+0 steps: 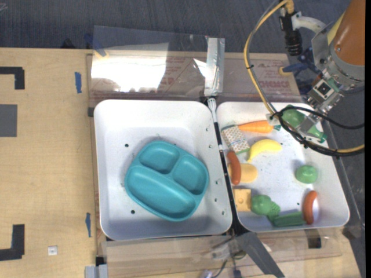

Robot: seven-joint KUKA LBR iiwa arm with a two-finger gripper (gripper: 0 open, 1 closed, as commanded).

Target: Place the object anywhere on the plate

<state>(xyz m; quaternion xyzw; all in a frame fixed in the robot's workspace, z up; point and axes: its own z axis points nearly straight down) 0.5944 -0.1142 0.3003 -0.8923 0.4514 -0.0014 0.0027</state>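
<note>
While the arm (348,33) reaches in from the upper right, grey with its orange band, its gripper (313,117) sits low over the back right corner of the right bin (333,172). How far apart the fingers are I cannot tell; black cables and a yellow hose (255,33) crowd that spot. A green toy (293,118) lies right at the gripper, touching or just beside it; whether it is held cannot be made out. Left bin (110,132) carries a teal plate (167,179) with three sections, set slightly tilted toward the front, nothing resting on it. Right bin holds the toy food: an orange carrot (255,127) near the back, a yellow banana (264,149) just in front of it, a checked packet (233,136) beside the bin's left wall, a reddish sausage (234,167) touching a pale orange piece (248,172), a yellow block (242,200) next to a green broccoli-like piece (264,204), a dark green stick (288,218) at the front, a round green item (306,173) by the right wall, and a red-and-white oval (311,206) near the front right corner. Desk (40,155) to the left is bare light wood with black tape marks (14,77). A clear plastic sheet (151,68) stands behind the left bin.
</note>
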